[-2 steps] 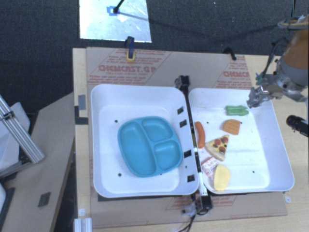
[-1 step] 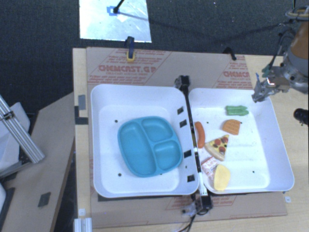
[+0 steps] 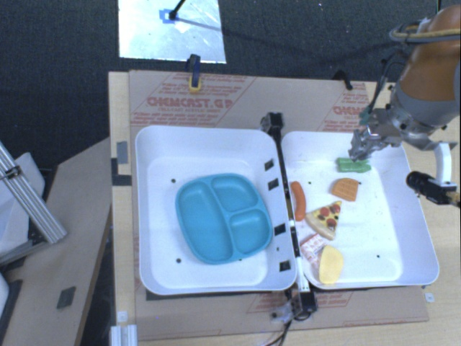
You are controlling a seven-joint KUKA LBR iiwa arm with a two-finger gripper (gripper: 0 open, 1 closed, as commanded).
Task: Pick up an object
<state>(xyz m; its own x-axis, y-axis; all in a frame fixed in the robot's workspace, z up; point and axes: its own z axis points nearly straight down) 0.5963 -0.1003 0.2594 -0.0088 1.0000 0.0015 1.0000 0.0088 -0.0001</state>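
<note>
Two-finger gripper (image 3: 359, 152) low over right white bin (image 3: 410, 265), fingertips at flat green toy piece (image 3: 353, 166) near bin's far wall; finger spacing indeterminate. Blue sectioned tray (image 3: 222, 217) in left bin.

Red "CHEMCAST GP" lettering (mirrored), brown backing sheet (image 3: 216, 96)

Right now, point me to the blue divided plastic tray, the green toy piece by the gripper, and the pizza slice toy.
blue divided plastic tray (image 3: 222, 218), camera view, centre divider.
green toy piece (image 3: 354, 166), camera view, its middle.
pizza slice toy (image 3: 325, 218), camera view, topping face.
</note>
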